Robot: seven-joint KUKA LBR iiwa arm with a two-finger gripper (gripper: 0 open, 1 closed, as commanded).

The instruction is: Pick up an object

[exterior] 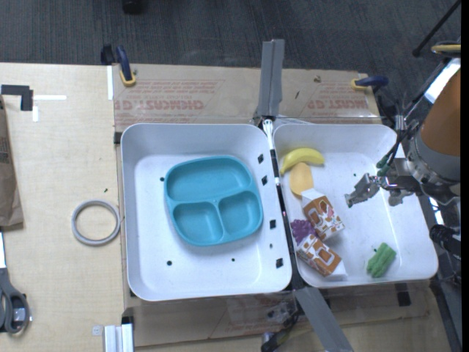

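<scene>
Hovering over the right bin (410, 270) with the gripper (361, 191) parted and gripping nothing. Still lying untouched: banana (302, 157) far left, cartons (320, 235) beside it, green toy (380, 259) near right. Picking remaining.

My arm (440, 127) comes in from the right, the orange band just above the wrist and the grey wrist housing below it, bent down and to the left. My gripper (360, 191) hangs at the end of it, pointing left and slightly down. The two fingers seem slightly parted, though at this size I cannot be sure. Nothing shows between them.
</scene>
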